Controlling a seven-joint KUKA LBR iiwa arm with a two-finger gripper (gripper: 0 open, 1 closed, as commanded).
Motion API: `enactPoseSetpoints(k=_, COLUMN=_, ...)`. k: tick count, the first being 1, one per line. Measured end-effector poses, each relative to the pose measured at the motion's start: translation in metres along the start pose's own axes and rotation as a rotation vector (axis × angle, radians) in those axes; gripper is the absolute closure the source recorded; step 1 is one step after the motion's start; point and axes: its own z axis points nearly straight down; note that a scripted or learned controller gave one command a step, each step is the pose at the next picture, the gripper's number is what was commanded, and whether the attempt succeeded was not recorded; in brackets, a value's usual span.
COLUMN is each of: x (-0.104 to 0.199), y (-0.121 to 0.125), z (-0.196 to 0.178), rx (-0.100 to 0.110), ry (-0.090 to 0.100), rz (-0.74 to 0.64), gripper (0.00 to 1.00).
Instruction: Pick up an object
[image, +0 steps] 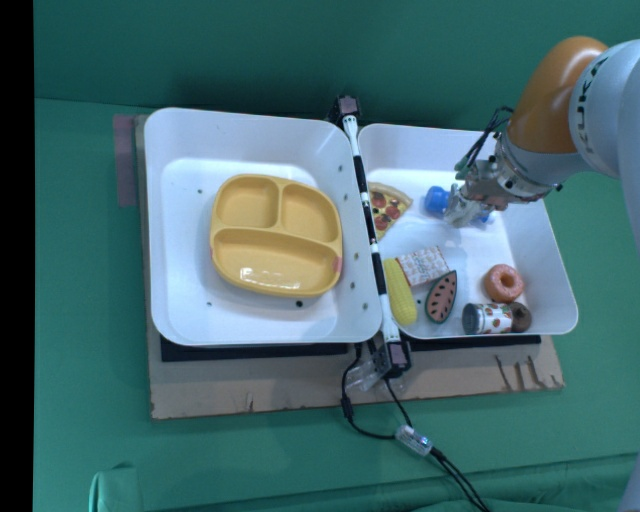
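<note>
Inside the right bin (530, 245), near its far side, the gripper (462, 208) is lowered beside a small blue object (437, 201), which lies just to its left, touching or nearly so. Whether the pincer is open or closed cannot be told, nor the blue object's long axis. Nearby lie a pizza slice (386, 207), corn cob (399, 291), watermelon slice (441, 297) and doughnut (503, 283).

Tray (277, 236) in left bin (180, 140) — toys fill right bin (545, 250).
</note>
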Motion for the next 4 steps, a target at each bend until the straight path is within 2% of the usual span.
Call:
enactPoseSetpoints(k=1, x=0.000, y=0.000, z=0.000, rx=0.000, ry=0.000, rz=0.000, gripper=0.00)
enactPoseSetpoints(k=2, x=0.024, y=0.057, z=0.016, rx=0.015, ry=0.002, rz=-0.006, gripper=0.00)
enactPoseSetpoints(k=3, x=0.021, y=0.061, z=0.001, rx=0.001, ry=-0.004, rz=-0.001, gripper=1.00)
enactPoseSetpoints(k=4, x=0.082, y=0.110, z=-0.081, rx=0.021, ry=0.008, rz=-0.007, gripper=1.00)
